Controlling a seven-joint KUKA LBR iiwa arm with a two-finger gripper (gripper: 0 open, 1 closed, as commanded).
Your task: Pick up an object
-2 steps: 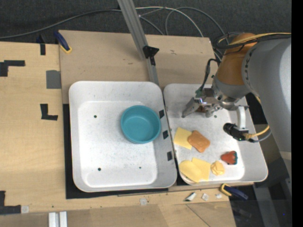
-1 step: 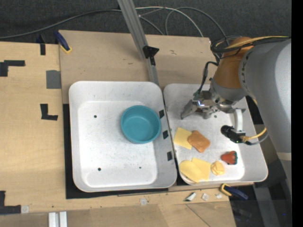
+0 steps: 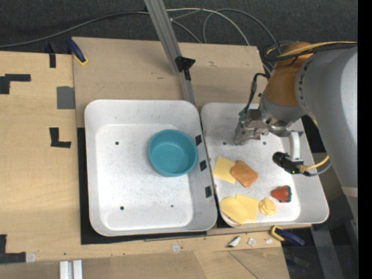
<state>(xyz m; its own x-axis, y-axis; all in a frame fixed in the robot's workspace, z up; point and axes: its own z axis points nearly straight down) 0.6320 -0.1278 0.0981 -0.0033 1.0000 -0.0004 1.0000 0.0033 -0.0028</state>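
Claw: the gripper (image 3: 243, 137) hangs over the far part of the right bin (image 3: 224, 121), its grey fingers pointing down toward the bin floor; whether they are spread or closed cannot be told from this slant, and nothing is seen between them.
Arm: the grey arm with its orange band (image 3: 285, 83) reaches in from the right, cables looping beside the wrist.
Nearest object: an orange-brown bread-like piece (image 3: 244, 174) lies on the bin floor nearer the camera than the claw, apart from it; its long axis runs diagonally, from far-left to near-right.
Under it: a pale yellow cheese-like slice (image 3: 222, 170), a flat square turned corner-on, touches the bread piece on its left.
Near edge: a larger yellow flat piece (image 3: 239, 208) lies by the bin's near wall, with a small round yellow lump (image 3: 267, 206) just beside it on the right.
Right side: a small red object (image 3: 281, 194) lies near the right wall, well apart from the claw; its shape is too small to read.
Left bin: the left bin (image 3: 110, 156) holds a round teal bowl (image 3: 172, 152), upright with its mouth up, toward the bin's right side.
Surface: both white bins sit side by side on a pale wooden bench (image 3: 35, 109) marked with black tape.
Room: a slanted metal pole (image 3: 165, 28) rises beyond the bins; cables trail over a dark floor (image 3: 70, 4) at the far edge.
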